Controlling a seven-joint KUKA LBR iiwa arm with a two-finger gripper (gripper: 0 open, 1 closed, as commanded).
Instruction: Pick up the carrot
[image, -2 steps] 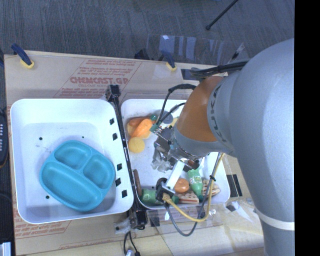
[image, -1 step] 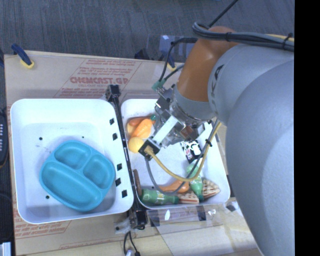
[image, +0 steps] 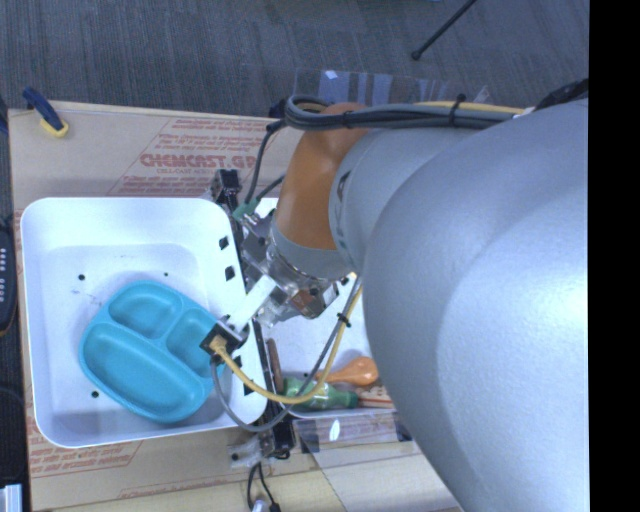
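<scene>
The carrot (image: 356, 373) shows as an orange rounded shape low in the right bin (image: 300, 368), partly hidden by the arm's grey body. My gripper (image: 293, 298) hangs over the right bin's left side, just up and left of the carrot, below the orange wrist band (image: 312, 190). The wrist and cables hide its tip, and nothing can be seen held in it.
A green elongated thing (image: 322, 396) lies just left of the carrot. A blue divided plate (image: 145, 350) rests in the left bin (image: 40, 215). The arm covers most of the right bin. A blue clamp (image: 45, 110) sits at the cardboard's far left corner.
</scene>
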